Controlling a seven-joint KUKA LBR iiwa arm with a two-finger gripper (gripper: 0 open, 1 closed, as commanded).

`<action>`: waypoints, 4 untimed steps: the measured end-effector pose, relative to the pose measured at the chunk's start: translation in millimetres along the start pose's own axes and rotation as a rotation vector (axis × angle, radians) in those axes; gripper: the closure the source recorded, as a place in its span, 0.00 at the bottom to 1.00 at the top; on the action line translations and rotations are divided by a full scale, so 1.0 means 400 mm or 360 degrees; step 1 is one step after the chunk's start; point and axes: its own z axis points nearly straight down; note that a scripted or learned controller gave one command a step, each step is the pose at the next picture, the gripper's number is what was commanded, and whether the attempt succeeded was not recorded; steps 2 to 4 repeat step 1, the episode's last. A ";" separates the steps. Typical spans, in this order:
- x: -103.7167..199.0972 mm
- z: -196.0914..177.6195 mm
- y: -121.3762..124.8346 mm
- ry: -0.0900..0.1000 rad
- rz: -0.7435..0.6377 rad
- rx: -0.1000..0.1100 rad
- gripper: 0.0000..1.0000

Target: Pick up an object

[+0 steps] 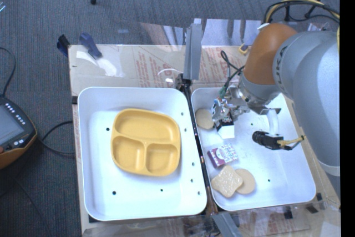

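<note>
Reaching in from the right, the gripper (pixel 224 114) hung low over the right bin (pixel 294 175), just above a small white block (pixel 226 131); whether it was open or closed could not be told. A yellow tray (pixel 146 141) lay in the left bin (pixel 94 119).

One fixed camera above the bench (pixel 138 66), angled down over both white bins (pixel 89 119)
</note>
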 end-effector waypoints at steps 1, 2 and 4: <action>0.111 -0.321 -0.113 -0.0003 -0.0009 -0.0031 1.00; 0.111 -0.321 -0.113 -0.0003 -0.0009 -0.0031 1.00; 0.111 -0.321 -0.113 -0.0003 -0.0009 -0.0031 1.00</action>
